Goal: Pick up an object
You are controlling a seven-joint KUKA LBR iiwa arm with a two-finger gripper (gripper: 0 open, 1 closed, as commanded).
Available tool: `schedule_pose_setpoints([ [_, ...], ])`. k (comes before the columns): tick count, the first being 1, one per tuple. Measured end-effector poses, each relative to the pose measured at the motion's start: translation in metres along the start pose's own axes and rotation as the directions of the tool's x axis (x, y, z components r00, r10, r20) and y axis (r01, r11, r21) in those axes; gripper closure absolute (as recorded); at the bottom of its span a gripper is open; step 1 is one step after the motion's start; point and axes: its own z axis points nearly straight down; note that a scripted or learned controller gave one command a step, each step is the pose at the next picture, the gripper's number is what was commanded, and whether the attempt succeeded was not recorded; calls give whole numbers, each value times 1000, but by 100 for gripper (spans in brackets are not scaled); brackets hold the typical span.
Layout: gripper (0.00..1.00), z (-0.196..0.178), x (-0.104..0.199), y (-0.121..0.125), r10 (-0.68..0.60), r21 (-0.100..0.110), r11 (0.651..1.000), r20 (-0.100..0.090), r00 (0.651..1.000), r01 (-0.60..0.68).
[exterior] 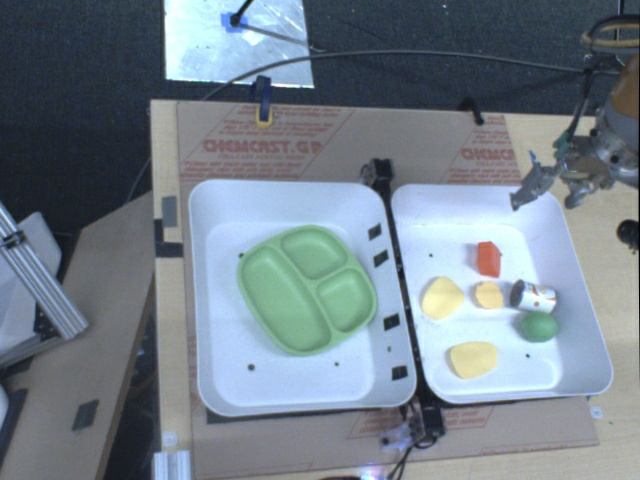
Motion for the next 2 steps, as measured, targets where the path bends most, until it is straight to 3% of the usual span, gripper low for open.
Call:
schedule_pose_setpoints([
  [1, 0, -7, 1, 2, -3, -11, 1000, 2, 1000, 3],
  [2, 0, 43, -3, -7, 0, -7, 1000, 2, 1000, 0],
])
